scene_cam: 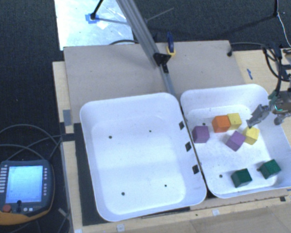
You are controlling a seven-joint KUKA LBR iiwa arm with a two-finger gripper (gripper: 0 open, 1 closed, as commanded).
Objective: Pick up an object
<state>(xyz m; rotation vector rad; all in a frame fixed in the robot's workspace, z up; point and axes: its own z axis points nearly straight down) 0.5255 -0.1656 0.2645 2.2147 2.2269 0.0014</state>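
The right bin (220,90) holds several small blocks. An orange block (220,123) and a yellow block (234,119) sit side by side near its middle. One purple block (200,133) lies close to the bin's left wall, and a second purple block (235,140) touches another yellow block (251,136). Two green blocks (241,177) (269,168) rest near the front wall. My gripper (264,121) hangs over the bin's right side, open, with nothing between its fingers. Its left fingertip (250,124) is just above the lower yellow block.
The left bin (129,102) stands beside the right one, with dark clips along the shared wall. A slanted metal pole (139,22) is clamped at the bench's back edge. A teach pendant (22,189) lies on the floor at left. Cables hang at the right edge.
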